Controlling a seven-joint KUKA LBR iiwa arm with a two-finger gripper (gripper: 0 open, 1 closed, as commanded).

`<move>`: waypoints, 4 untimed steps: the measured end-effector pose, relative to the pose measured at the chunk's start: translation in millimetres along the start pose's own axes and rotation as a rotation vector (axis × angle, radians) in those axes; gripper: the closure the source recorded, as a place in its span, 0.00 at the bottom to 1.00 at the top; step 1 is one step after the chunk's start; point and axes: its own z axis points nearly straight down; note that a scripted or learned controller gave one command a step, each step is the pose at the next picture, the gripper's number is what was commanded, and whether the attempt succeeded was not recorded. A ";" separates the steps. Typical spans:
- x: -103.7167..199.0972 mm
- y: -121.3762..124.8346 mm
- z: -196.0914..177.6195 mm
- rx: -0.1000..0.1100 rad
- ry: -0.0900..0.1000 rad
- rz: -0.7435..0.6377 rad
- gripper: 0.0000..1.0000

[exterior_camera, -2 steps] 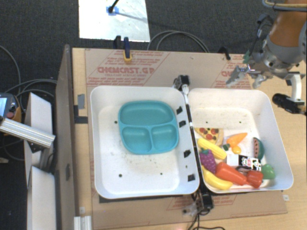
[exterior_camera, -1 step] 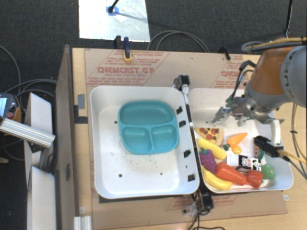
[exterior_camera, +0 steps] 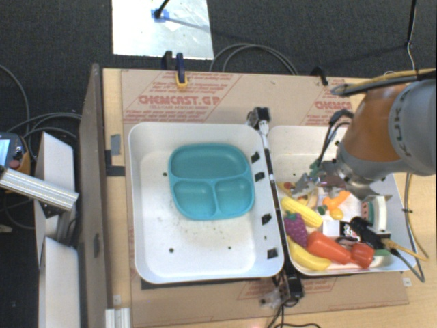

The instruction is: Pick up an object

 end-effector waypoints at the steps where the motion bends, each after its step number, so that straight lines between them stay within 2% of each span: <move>1: -2.2 18.9 45.1 -0.007 -0.002 -0.003 0.00; 2: -10.5 38.7 43.1 -0.008 -0.002 -0.003 0.00; 3: 1.6 9.1 43.6 -0.005 -0.002 0.000 0.00; 4: -10.4 39.0 43.0 -0.009 -0.003 -0.004 0.00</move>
